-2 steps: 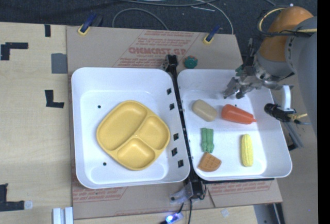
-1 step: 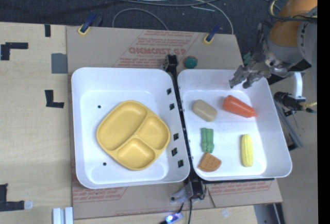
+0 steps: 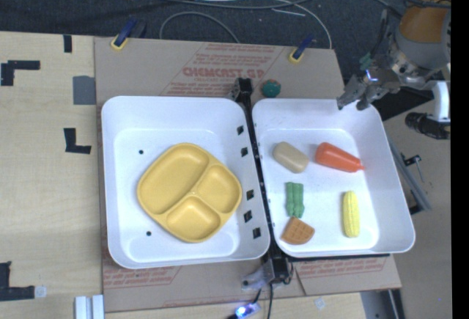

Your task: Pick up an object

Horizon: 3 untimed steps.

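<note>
orange carrot (image 3: 338, 157), corn (image 3: 351, 213) and bread (image 3: 291, 157) lie spaced apart in right bin (image 3: 390, 163), easy picks; end effector (image 3: 357, 95) over far rim, finger state unclear, holding nothing visible.

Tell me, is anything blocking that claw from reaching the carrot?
Nothing visible. The claw hangs over the right bin's far right corner, and the carrot lies just below it on bare white floor. The bun sits off to the carrot's left, apart.

Arm (image 3: 429, 9) cut off by right edge; end effector (image 3: 354, 100) blurred.
</note>
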{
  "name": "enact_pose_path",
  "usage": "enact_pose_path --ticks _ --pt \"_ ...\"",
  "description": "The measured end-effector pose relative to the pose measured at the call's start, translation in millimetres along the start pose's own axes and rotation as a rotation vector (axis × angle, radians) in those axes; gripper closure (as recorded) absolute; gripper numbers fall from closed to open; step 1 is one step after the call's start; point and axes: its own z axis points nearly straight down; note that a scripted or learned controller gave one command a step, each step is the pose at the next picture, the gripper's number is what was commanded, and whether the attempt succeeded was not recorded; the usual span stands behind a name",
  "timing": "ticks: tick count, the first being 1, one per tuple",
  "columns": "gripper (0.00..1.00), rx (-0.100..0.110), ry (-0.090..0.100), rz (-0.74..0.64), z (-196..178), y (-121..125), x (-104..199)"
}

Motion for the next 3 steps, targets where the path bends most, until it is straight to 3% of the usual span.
enact_pose_path --ticks 1,3 --pt "1.00 0.001 0.000 0.000 -29.6 0.8 0.4" --pt "1.00 0.006 0.001 -0.002 -21.6 -16.2 98.6"
